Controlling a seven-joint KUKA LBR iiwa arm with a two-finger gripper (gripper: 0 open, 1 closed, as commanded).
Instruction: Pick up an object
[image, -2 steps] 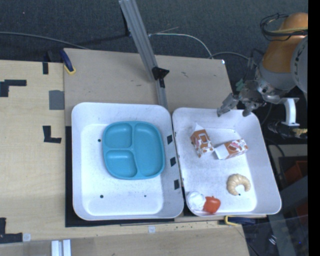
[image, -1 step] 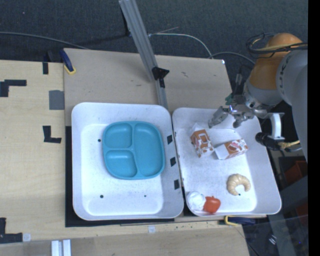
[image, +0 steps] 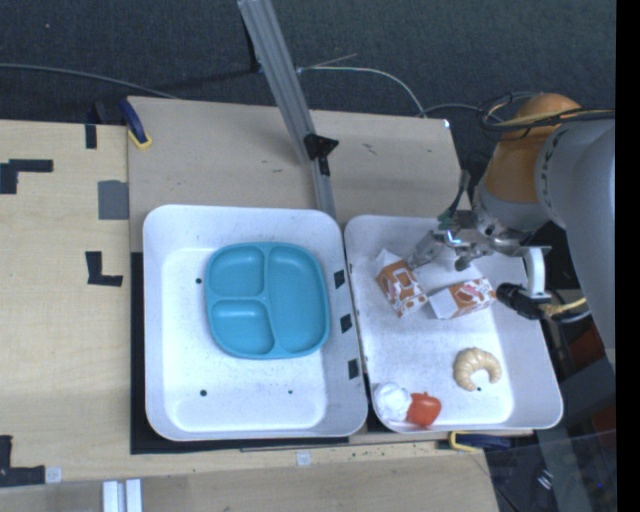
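The right bin (image: 530, 400) holds two orange-and-white cartons, one (image: 399, 286) near its upper left and one (image: 470, 296) to the right of it, with a pale scrap between them. A tan croissant (image: 477, 367) lies lower right. A red tomato-like piece (image: 425, 409) and a white lump (image: 394, 400) sit at the bin's front edge. My gripper (image: 447, 250) hangs over the bin's upper part, just above and between the two cartons. Nothing shows between its fingers.
The left bin (image: 170, 400) carries a blue divided plate (image: 268, 299) in its middle. A slanted metal pole (image: 290, 90) runs down to the bins' back edge. The grey arm with its orange band (image: 525, 160) fills the upper right.
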